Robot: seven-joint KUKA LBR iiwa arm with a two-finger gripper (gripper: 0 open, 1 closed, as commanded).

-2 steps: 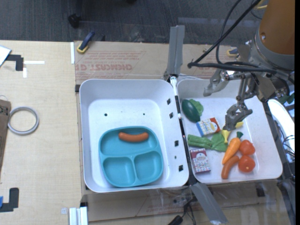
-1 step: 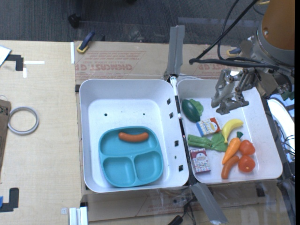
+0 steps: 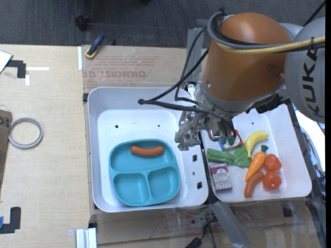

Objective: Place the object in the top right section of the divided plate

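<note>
A blue divided plate (image 3: 146, 190) lies in the left white bin (image 3: 103, 112); it has one long section at the top and two smaller ones below. A brown-orange sausage (image 3: 147, 150) lies in the long top section, a little right of its middle. My gripper (image 3: 191, 133) hangs over the rims where the two bins meet, just right of the plate's upper right corner and apart from the sausage. The orange wrist above hides much of it, and nothing is seen held in it.
The right bin (image 3: 289, 190) holds a banana (image 3: 254, 139), green pods (image 3: 227, 156), a carrot (image 3: 255, 165), two tomatoes (image 3: 271, 172) and a small red box (image 3: 221, 176). A tape roll (image 3: 23, 132) lies on the bench at the left.
</note>
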